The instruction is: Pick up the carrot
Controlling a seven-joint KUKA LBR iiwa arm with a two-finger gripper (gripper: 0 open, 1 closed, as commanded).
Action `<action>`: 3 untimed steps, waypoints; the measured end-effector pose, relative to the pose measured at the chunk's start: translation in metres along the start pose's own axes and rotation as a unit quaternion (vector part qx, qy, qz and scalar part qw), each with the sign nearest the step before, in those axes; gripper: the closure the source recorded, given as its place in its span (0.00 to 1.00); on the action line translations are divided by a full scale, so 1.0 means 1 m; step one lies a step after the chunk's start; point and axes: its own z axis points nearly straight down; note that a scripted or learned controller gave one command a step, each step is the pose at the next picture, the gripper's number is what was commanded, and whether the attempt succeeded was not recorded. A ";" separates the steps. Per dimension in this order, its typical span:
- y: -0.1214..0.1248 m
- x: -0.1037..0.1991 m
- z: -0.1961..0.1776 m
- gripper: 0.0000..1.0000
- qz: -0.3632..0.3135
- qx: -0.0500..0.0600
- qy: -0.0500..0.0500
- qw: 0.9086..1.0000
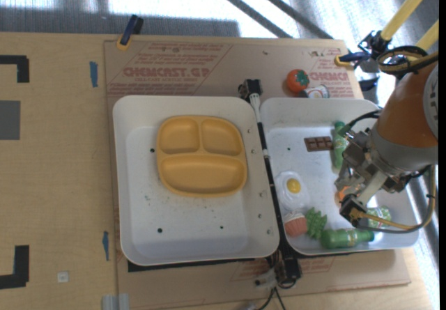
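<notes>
The carrot shows as a small orange patch in the right bin, right under the gripper and mostly hidden by it. A leafy green piece just beyond the gripper may be the carrot's top; I cannot tell for sure. The gripper hangs low over the right half of that bin, directly above the orange patch, with the arm's orange band behind it to the right. Whether the gripper touches the carrot is hidden.
The left bin holds a yellow divided plate. In the right bin lie a brown chocolate bar, a fried egg, a red strawberry, a green broccoli and a green cucumber. A tomato sits on the bench behind.
</notes>
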 end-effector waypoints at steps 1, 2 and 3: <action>0.000 0.001 -0.010 1.00 0.000 0.000 0.000 1.000; 0.001 0.001 -0.020 1.00 0.000 -0.001 0.000 1.000; 0.055 0.006 0.015 1.00 0.147 -0.001 0.000 0.989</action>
